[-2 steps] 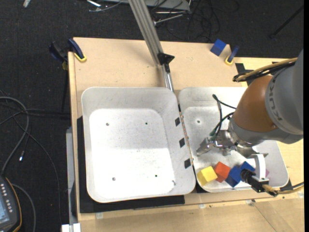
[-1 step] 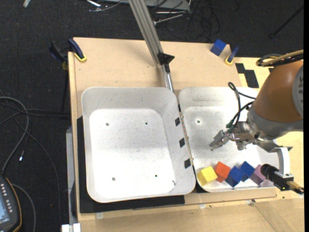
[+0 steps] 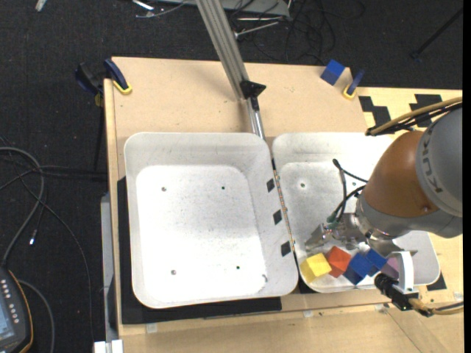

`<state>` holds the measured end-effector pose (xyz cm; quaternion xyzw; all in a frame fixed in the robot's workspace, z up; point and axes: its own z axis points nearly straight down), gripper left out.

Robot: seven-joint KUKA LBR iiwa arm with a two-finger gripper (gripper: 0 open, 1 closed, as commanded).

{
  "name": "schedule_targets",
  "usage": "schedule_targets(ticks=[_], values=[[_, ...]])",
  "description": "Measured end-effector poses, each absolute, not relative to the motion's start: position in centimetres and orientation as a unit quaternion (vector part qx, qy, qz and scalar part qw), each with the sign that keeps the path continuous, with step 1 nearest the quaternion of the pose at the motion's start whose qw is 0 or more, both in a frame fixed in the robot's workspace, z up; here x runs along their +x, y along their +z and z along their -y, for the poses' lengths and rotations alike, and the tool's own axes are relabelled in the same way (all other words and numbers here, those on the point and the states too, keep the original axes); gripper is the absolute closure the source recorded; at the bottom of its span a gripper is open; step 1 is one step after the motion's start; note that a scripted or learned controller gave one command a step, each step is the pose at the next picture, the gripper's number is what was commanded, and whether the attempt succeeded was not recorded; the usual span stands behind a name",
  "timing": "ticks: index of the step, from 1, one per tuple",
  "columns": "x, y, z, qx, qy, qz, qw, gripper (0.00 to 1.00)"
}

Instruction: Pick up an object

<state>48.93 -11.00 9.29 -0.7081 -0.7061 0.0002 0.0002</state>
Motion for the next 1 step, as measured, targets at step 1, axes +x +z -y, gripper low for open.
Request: schedule_targets(ticks=[1], values=[[51.10,10.86,16.36,-0.709,0.0003,0.706,-0.003,0.00]])
